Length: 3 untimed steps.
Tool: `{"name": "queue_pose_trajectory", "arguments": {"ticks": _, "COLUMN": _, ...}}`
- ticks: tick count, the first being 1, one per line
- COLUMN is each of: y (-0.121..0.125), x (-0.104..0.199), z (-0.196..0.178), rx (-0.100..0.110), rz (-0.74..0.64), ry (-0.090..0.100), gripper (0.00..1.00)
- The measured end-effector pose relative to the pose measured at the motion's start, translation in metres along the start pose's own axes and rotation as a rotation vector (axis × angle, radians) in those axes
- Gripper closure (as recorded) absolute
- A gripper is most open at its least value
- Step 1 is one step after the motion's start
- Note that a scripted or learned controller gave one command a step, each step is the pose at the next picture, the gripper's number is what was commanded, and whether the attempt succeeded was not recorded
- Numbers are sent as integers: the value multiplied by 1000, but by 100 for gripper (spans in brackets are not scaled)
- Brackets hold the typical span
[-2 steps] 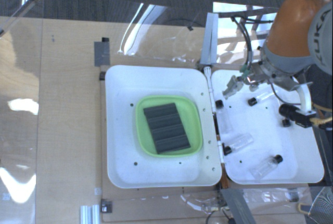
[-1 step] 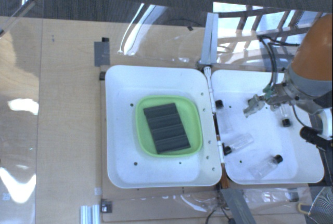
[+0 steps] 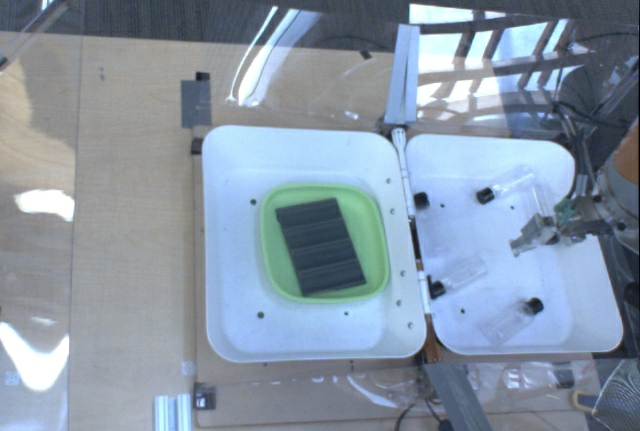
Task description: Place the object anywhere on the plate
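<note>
A dark grey ridged rectangular block (image 3: 319, 246) lies flat on the green square plate (image 3: 274, 264) in the middle of the left bin (image 3: 230, 219). It rests slightly turned, fully inside the plate's rim. My gripper (image 3: 537, 234) hangs over the right bin (image 3: 590, 319), near that bin's right side and far from the plate. Nothing is visibly held in it.
Several clear vials with black caps lie in the right bin: one (image 3: 505, 186) near the back, one (image 3: 457, 273) by the left wall, one (image 3: 512, 318) near the front. A grey metal post (image 3: 403, 74) stands behind the divider between the bins.
</note>
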State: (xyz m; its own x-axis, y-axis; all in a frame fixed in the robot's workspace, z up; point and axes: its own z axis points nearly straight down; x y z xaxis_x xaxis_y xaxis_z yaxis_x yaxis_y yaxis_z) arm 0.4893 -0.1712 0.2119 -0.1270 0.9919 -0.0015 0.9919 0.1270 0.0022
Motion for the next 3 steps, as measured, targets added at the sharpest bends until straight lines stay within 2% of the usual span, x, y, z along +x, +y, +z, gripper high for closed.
{"name": "queue_pose_trajectory", "arguments": {"ticks": 1, "y": 9, "x": 55, "z": -46, "rx": -4, "rz": 114, "ry": -1, "gripper": 0}}
{"name": "queue_pose_trajectory", "arguments": {"ticks": 2, "y": 4, "x": 33, "z": 8, "rx": 3, "rz": 326, "ry": 1, "gripper": 0}}
{"name": "queue_pose_trajectory", "arguments": {"ticks": 3, "y": -2, "x": -14, "z": 9, "rx": -1, "rz": 344, "ry": -1, "gripper": 0}}
